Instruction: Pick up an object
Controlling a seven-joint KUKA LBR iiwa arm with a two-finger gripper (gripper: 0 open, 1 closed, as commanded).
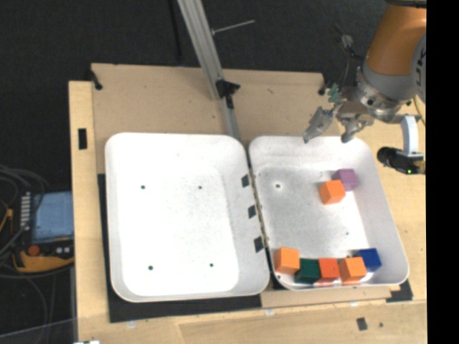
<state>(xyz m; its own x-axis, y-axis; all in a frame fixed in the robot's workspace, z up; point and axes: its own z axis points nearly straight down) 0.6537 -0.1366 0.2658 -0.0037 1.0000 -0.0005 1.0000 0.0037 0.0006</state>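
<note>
Orange block (331, 191) lies in the right bin (301, 156), toward two o'clock of the bin floor, touching a purple block (347, 178) at its upper right. Judged small, rigid and light, with flat faces suited to a pinch; the sides clear of the purple neighbour offer the best hold. Gripper (331, 130) hangs above the bin's twelve o'clock rim, jaws spread apart, nothing between them and touching nothing.
</note>
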